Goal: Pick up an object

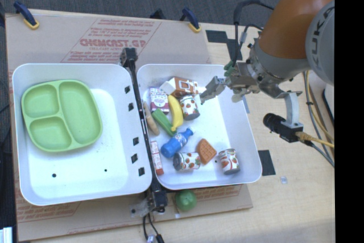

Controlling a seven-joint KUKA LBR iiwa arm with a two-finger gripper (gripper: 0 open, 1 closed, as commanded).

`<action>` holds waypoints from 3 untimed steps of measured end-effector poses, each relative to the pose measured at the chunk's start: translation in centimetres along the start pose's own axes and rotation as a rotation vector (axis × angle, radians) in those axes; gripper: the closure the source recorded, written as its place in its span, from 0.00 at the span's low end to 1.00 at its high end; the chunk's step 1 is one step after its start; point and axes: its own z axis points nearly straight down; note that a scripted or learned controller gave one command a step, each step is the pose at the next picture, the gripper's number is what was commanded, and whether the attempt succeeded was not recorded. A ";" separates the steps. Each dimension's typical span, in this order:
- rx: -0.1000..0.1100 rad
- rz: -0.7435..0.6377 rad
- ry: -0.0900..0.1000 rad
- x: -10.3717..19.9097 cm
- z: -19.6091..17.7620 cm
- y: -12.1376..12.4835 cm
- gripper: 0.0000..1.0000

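Over right bin (242,139), far side: gripper (209,91) hovers just right of small can (189,106) and banana (176,111); finger state cannot be told. Nothing visibly gripped.

2 white bins (239,122); 1 green tray (60,115); 3 cans (228,161); 1 banana (176,110); 1 blue bottle (176,143); 1 green ball (185,200); 3 blue clamps (191,18).

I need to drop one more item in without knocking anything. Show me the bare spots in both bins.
Left bin: bare floor below and right of the green tray. Right bin: a bare strip along the right wall, beside the hand, above the can. It is crowded from the banana down to the blue bottle.
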 end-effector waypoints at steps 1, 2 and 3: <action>-0.001 -0.001 0.001 4.6 -1.4 -6.0 0.00; 0.003 0.000 0.002 1.7 15.3 -6.4 0.00; -0.006 -0.001 0.000 0.1 19.3 1.9 0.00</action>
